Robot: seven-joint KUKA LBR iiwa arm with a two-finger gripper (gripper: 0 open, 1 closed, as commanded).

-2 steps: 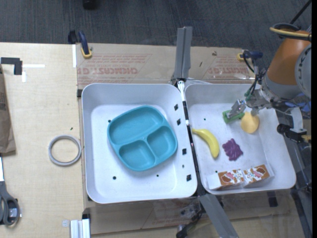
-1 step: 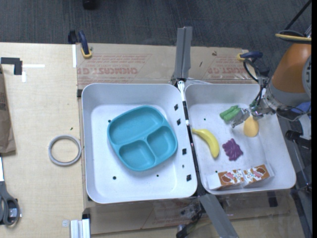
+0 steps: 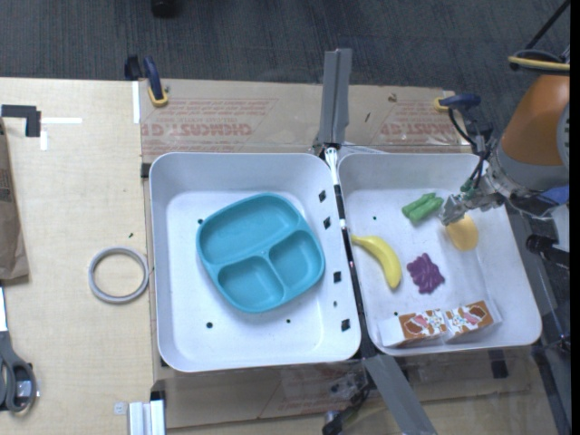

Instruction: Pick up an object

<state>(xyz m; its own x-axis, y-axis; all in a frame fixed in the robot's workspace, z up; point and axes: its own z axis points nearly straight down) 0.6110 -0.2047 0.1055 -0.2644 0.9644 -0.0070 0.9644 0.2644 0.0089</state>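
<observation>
The right bin holds a green object, a yellow banana, a purple grape bunch, a round yellow-orange fruit and a printed carton along its front wall. My gripper reaches in from the right and hangs low at the bin's back, between the green object and the yellow-orange fruit. I see nothing held between its tips. The left bin holds a blue three-section plate.
A grey post rises behind the seam between the bins. On the wooden bench to the left lie a tape ring and scissors. Blue clamps hold the cardboard at the back.
</observation>
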